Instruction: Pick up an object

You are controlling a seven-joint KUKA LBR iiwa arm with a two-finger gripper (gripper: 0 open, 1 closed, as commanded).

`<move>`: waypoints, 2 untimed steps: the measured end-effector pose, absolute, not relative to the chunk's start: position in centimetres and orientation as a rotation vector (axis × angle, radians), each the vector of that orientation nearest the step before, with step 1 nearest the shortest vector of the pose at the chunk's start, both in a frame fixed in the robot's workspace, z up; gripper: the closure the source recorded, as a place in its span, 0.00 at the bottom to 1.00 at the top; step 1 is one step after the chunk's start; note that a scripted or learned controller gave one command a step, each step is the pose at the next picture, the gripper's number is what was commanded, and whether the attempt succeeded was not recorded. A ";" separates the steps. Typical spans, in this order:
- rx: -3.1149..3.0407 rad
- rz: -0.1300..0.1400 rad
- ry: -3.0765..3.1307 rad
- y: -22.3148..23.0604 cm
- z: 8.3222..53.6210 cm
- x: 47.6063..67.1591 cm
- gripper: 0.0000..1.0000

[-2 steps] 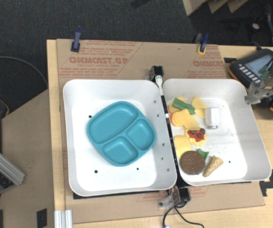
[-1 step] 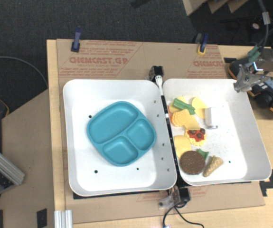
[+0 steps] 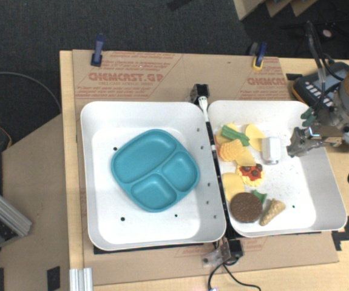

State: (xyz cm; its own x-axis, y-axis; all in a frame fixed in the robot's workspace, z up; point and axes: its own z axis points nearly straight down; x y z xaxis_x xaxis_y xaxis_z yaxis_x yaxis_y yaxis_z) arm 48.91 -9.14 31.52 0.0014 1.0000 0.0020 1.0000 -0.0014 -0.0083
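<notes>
My gripper point(image 3: 298, 144) hangs over the right side of the right bin point(image 3: 320, 193), just right of a small silver can point(image 3: 272, 150) and apart from it. Toy food lies along that bin's left side: a green piece point(image 3: 235, 134), a pale yellow piece point(image 3: 255, 136), an orange-yellow waffle-like piece point(image 3: 235, 154), a red-topped pizza slice point(image 3: 251, 173), a yellow piece point(image 3: 231, 184), a brown round patty point(image 3: 246, 207) and a tan cone point(image 3: 273, 211). I see nothing held in the gripper.
The left bin point(image 3: 101, 162) holds a blue divided plate point(image 3: 155, 170). A black clip point(image 3: 200, 93) sits at the top of the ridge between the bins. Cables and a dark device point(image 3: 314, 86) lie behind the right bin, near the arm.
</notes>
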 end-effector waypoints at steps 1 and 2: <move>-2.215 -0.007 -2.232 -1.8 34.4 50.5 1.00; -2.202 -0.008 -2.239 12.2 35.5 47.8 1.00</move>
State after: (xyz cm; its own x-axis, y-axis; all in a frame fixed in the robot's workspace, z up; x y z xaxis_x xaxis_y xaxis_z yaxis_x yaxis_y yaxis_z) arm 47.79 12.20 35.46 -0.0169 0.9998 0.0043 0.9999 0.0169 0.0027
